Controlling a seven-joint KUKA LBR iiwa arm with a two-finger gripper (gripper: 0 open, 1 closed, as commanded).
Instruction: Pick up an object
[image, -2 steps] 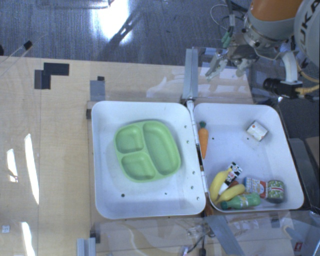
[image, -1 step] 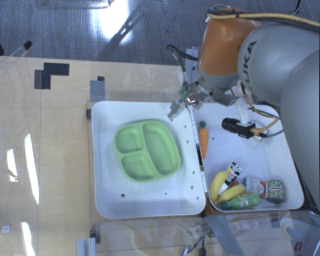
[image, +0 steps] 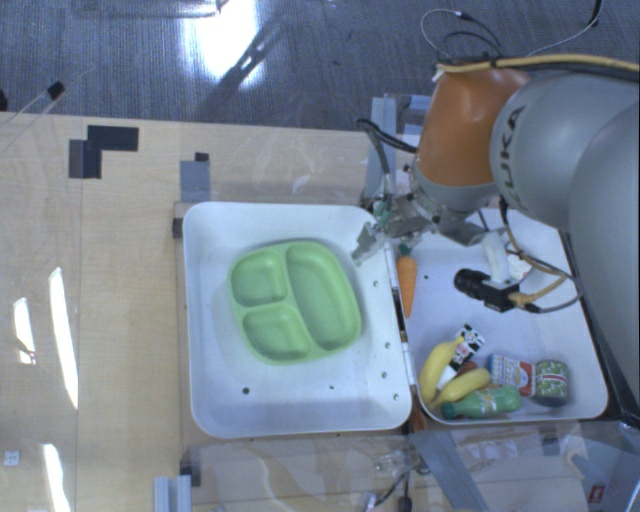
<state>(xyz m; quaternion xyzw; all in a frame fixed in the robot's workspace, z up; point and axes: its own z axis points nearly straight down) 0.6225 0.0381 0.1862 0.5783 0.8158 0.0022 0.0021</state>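
My gripper (image: 385, 245) hangs below the orange band of the arm, over the rim between the two bins at their far end. Its fingers look spread and open, one finger (image: 362, 246) reaching over the left bin's far right corner, with nothing between them. An orange carrot (image: 406, 287) lies just below the gripper, along the left wall of the right bin (image: 590, 400). A green divided plate (image: 295, 300) rests in the middle of the left bin (image: 300, 415).
The near end of the right bin holds two yellow bananas (image: 448, 372), a green bottle (image: 485, 403), a small black-and-white toy (image: 466, 345), a red-and-white packet (image: 508, 371) and a green can (image: 551, 379). A black part with cables (image: 486, 288) hangs from the arm over that bin.
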